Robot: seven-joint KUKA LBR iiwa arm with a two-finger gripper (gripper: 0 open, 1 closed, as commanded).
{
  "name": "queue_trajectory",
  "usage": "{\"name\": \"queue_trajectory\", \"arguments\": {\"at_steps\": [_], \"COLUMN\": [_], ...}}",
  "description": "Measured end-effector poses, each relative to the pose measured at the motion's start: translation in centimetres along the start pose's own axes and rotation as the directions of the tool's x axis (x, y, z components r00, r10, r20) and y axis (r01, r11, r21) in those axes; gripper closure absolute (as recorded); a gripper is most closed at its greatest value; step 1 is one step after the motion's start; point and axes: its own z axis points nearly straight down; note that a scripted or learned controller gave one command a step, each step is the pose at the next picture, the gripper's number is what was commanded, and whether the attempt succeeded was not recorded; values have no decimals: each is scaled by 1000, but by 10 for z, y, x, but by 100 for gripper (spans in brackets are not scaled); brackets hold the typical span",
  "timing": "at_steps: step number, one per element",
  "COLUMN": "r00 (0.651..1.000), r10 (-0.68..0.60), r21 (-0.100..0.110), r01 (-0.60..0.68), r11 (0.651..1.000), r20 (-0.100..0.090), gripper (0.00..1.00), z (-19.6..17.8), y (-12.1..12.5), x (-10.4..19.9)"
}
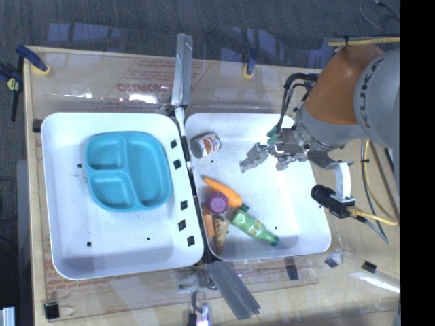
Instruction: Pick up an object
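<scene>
My gripper [249,157] hangs over the middle of the right bin [299,212], reaching in from the right. It looks open and holds nothing. A small brown and white can [205,145] lies to its left, near the bin's back left corner. Closer to the front left, apart from the gripper, lie an orange carrot [223,190], a purple round piece [218,204], a green bottle [254,227] and a brown item [209,224]. These four are bunched together and touching.
The left bin [68,250] holds a teal divided plate [128,170]. A raised divider [183,182] with black clips separates the two bins. A black cable fitting [329,199] hangs off the arm over the right bin's right edge.
</scene>
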Motion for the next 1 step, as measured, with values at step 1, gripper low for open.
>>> {"name": "queue_trajectory", "arguments": {"at_steps": [1], "r00": [997], "r10": [-72], "r21": [1], "r01": [72], "r11": [997], "r20": [0], "gripper": [0], "z": [112], "y": [3], "x": [2]}}
